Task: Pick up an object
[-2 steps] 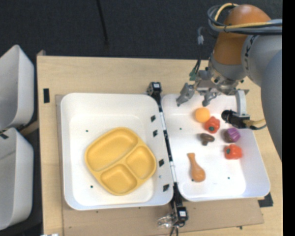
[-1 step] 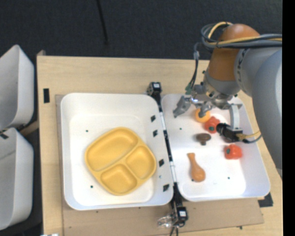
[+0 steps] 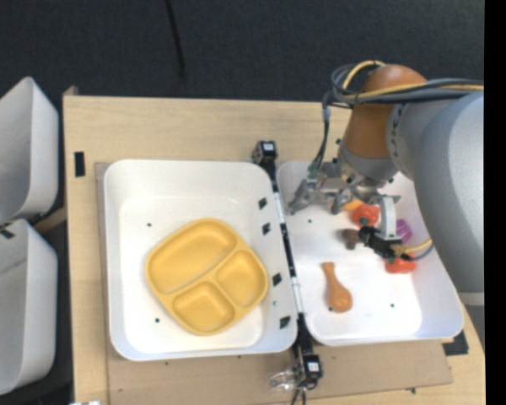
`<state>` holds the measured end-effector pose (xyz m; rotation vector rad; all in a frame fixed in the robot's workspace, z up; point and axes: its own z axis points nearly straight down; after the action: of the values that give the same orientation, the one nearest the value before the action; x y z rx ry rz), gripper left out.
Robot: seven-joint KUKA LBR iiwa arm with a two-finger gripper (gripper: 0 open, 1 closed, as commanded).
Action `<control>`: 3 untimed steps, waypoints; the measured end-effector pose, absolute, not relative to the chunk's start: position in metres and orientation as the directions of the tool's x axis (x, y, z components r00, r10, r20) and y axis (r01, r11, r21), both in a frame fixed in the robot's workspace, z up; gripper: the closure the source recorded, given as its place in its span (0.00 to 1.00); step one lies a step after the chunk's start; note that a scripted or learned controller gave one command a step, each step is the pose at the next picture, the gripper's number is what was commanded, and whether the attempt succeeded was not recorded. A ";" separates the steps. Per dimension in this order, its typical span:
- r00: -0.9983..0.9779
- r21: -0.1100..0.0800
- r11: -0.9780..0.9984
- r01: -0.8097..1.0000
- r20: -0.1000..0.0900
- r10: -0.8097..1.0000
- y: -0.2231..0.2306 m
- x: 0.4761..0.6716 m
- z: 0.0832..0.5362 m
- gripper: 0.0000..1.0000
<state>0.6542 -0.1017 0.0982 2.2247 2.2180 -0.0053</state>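
Two bins are lying before me; I am seeing the tool [image 3: 320, 194] hovering over the right bin [image 3: 405, 323], grip unclear.

A yellow divided plate [image 3: 206, 274] lies in the left bin [image 3: 118, 226], both on the wooden bench [image 3: 194, 129].

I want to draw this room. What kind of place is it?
Probably a robot test lab. A grey robot arm reaches over a wooden bench bearing two white bins, one holding a yellow divided plate.
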 end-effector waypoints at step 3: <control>0.004 0.006 -0.004 1.000 -0.001 1.000 -0.107 0.652 0.204 1.00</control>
<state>0.6525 -0.1068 0.2044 2.2230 2.2132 0.0051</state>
